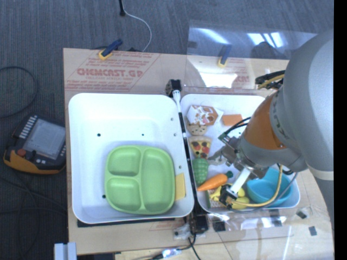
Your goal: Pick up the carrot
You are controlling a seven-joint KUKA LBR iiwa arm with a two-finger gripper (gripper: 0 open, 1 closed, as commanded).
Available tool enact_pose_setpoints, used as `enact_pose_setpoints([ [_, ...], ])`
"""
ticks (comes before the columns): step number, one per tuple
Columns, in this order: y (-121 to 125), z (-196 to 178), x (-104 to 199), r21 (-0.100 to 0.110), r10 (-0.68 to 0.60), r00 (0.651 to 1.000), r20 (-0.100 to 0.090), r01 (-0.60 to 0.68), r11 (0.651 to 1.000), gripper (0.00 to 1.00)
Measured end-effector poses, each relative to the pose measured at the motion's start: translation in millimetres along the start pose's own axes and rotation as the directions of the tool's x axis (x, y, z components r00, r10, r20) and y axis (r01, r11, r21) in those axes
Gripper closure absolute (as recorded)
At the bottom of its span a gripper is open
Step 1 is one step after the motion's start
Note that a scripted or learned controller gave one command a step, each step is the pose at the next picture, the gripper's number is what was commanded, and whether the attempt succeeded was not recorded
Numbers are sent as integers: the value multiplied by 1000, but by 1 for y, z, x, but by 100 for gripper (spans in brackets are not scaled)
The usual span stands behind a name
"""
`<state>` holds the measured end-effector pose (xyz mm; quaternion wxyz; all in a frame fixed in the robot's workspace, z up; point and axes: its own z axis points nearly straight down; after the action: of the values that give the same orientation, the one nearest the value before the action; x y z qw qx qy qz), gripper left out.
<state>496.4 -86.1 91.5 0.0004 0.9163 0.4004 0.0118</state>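
Observation:
The carrot (212, 181) is orange and lies near the front of the right bin (217, 99), pointing left towards the divider. A green bumpy toy (201, 169) rests just behind its tip. My gripper (224, 151) hangs over the middle of the right bin, slightly behind and to the right of the carrot and apart from it. Nothing can be made out between its tips from this angle.
The right bin also holds a printed toy slice (202, 115), an orange piece (232, 119), another printed toy (200, 145), a blue bowl (267, 192) and a yellow item (237, 201). A green divided plate (140, 179) sits in the left bin (119, 112), with a yellow block (180, 186) beside it.

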Motion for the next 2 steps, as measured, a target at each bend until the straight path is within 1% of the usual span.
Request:
enact_pose_setpoints([
  [1,6,0,-13,-4,417,909,3,-417,909,0],
  [2,-30,-94,19,2,340,940,21,-340,940,0],
])
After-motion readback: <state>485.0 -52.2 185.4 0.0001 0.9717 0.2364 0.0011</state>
